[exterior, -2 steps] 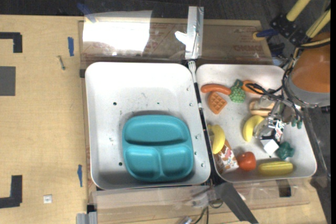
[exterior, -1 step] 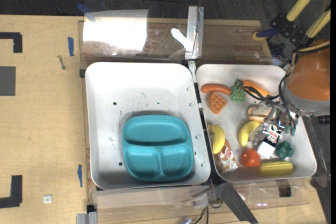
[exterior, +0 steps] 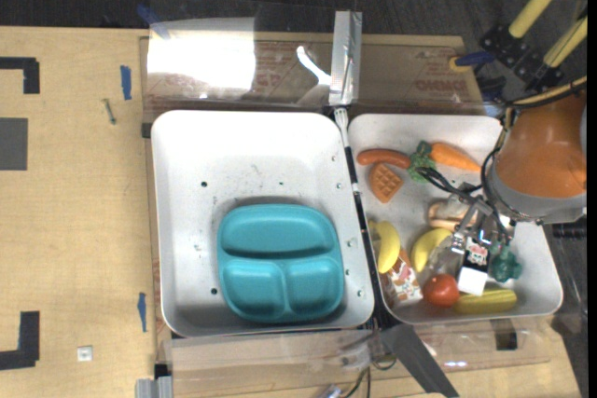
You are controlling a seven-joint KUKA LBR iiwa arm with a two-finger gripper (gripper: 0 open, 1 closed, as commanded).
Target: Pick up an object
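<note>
End effector (exterior: 476, 242) low over toy food heap in right bin (exterior: 550, 294), near its front edge, poised for pick; finger state: cannot tell. Tomato (exterior: 442, 291), banana (exterior: 431, 247) just beside.

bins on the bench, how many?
2. Left white bin holds the teal tray; right white bin holds the toy food, under the gripper.
</note>
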